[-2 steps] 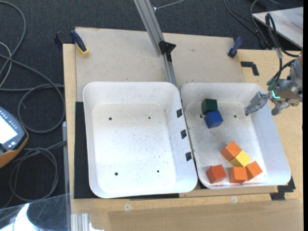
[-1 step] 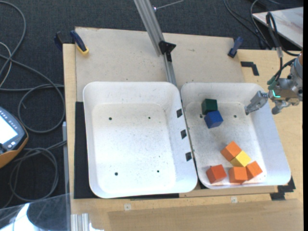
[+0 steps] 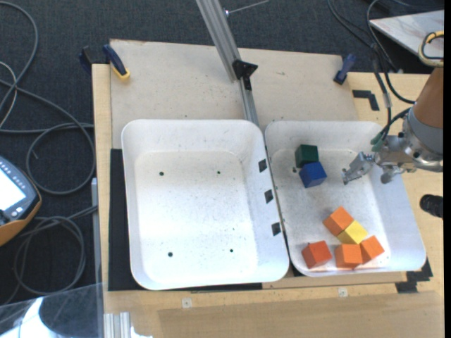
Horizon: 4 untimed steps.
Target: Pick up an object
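Pale wood bench (image 3: 183, 76) on dark carpet; black cables looping at left and upper right of frame. Blue clamps at upper left (image 3: 115, 60) and upper right (image 3: 344, 67) bench corners. Slanted metal rail (image 3: 224, 41) running from top centre down to the gap btw the bins. Orange-edged device (image 3: 13, 199) w/ screen at far left edge.

Two shallow white bins side by side, centre of frame. Left bin (image 3: 141, 139) speckled, few dark dots on floor. Right bin (image 3: 394, 210) holding all the blocks.

Arm in from right edge, orange band at upper right. Pincer (image 3: 373, 169) over upper right part of right bin, fingers spread apart, nothing btw them.

Green block (image 3: 306, 153) and blue block (image 3: 312, 174) touching, upper centre of right bin, left of pincer, near but apart from it. Cluster at lower right of bin, below pincer and well apart: orange block (image 3: 339, 221), yellow block (image 3: 354, 232) just beside it, then three more orange blocks along the bottom wall (image 3: 317, 253) (image 3: 347, 255) (image 3: 372, 246). All blocks resting on bin floor.
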Tool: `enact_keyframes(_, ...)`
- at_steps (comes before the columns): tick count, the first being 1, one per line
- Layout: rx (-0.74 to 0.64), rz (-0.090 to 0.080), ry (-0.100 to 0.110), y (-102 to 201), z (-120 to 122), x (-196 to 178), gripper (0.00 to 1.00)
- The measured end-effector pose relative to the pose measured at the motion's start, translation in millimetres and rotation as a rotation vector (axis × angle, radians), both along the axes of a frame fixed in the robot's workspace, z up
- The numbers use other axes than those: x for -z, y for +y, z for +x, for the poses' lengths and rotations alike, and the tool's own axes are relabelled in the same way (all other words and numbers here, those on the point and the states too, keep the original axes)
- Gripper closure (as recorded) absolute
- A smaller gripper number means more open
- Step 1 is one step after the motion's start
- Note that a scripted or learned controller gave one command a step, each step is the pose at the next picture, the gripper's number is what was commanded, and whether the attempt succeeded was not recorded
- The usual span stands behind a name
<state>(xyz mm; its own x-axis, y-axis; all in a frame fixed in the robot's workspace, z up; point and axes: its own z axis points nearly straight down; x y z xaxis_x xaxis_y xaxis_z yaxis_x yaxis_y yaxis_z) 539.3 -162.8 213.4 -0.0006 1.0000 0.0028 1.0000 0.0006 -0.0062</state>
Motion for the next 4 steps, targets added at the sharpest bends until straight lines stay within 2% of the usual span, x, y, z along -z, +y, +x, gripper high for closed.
enact_keyframes(1,0.000,0.000,0.000,-1.4,9.3,53.8,0.00)
enact_keyframes(2,0.001,0.001,0.002,1.2,1.8,115.4,0.00)
enact_keyframes(3,0.001,-0.001,-0.008,0.6,4.7,100.6,1.00)
enact_keyframes(4,-0.002,-0.004,-0.013,7.0,12.9,52.2,1.00)
